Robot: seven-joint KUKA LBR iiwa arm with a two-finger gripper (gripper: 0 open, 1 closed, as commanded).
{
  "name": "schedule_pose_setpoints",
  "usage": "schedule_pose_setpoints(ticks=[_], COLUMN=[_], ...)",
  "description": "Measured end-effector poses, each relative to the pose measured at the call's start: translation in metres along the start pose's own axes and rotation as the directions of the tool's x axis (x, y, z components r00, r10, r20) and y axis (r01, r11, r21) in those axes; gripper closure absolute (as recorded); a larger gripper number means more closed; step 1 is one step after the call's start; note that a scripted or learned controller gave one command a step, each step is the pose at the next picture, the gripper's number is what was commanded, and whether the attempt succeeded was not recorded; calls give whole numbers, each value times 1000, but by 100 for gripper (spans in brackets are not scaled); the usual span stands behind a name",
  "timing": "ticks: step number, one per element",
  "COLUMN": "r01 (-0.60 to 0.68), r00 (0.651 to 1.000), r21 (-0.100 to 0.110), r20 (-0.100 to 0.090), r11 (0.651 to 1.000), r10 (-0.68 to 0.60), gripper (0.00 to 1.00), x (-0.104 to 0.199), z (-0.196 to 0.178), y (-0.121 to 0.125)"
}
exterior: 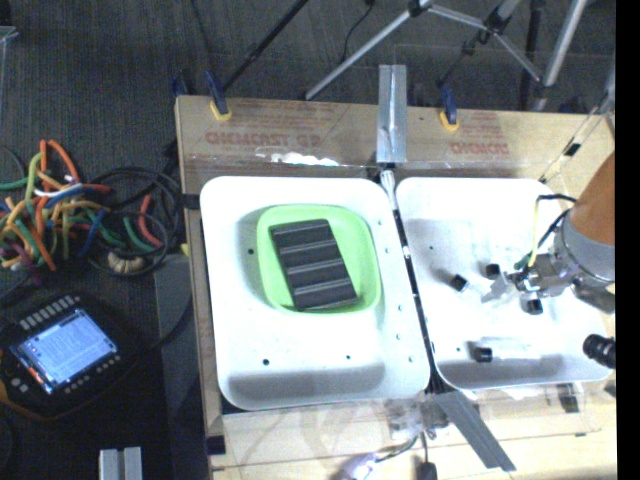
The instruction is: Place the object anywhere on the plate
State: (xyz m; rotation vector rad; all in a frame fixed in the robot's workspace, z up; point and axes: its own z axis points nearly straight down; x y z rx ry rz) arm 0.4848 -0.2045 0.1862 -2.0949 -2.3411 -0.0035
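A tangle of coloured cables (60, 213) lies at the far left of the frame, with a handheld control pendant (62, 353), its screen lit blue, on the dark floor below it. Moving right, the wooden bench (300, 128) carries two shallow white bins side by side, two clamps gripping its upper edge. The left bin (300, 368) holds a green plate (365, 258) near its centre, and the object, a dark ribbed block (314, 264), rests flat on that plate, lying within the plate's rim and turned slightly off square. A metal strip (392, 113) runs down to the seam between the bins. The right bin (450, 218) shows a few small dark pieces scattered across its white floor. At the right of the frame the grey arm (590, 248), its orange band just visible at the edge, reaches in over the right bin, well apart from the plate. The gripper (528, 286) hangs low over that bin's floor; the view here is blurred and washed out, so whether it is clenched or released cannot be told, and nothing can be made out in its grasp. Tripod legs (470, 18) cross the upper right.
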Motion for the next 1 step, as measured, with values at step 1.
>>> schedule_pose_setpoints(ticks=[1], r01=[0], r00=[1000], r21=[0], r20=[0], r11=[1000], r10=[0], gripper=[0], x=[0], z=[0], y=[0])
